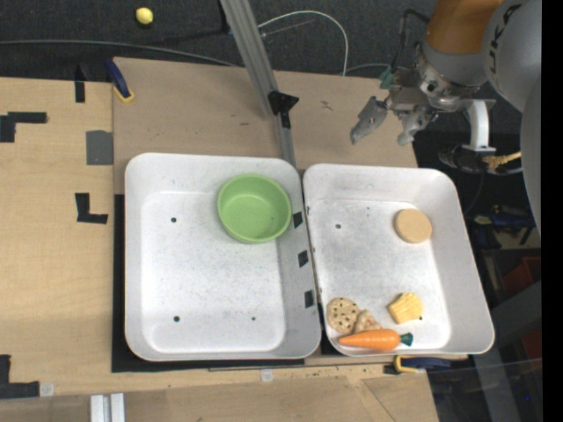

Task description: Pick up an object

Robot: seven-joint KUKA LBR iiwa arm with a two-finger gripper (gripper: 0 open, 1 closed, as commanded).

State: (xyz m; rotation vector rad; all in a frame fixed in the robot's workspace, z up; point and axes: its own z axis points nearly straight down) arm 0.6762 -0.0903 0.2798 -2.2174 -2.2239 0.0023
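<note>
while the gripper (389, 124) hangs above the bare bench (202, 112) just past the far edge of the right bin (466, 262), its two grey fingers (368, 121) stand spread apart with nothing between them. the arm (493, 25), grey with an orange band, comes in over the bench's far right corner.

the right bin carries four small things. a round tan disc (413, 225) lies flat near the bin's right wall, toward its far half, well apart from the rest. along the near edge, a speckled cookie (342, 313) sits beside the bin's left wall, with a second speckled piece just beside it, partly hidden. a toy carrot (376, 340), orange with a green tip, lies on its side against the near wall, touching or almost touching the cookie. a small yellow ridged piece (405, 307) rests just above the carrot's green end.

the left bin (149, 236) carries a green bowl (254, 207), upright, near its far right corner, close to the wall shared with the right bin.

a grey metal bar (251, 42) slants across the far side of the bench. a small yellow ball (144, 15) lies on the dark floor beyond the bench's far left edge.
</note>
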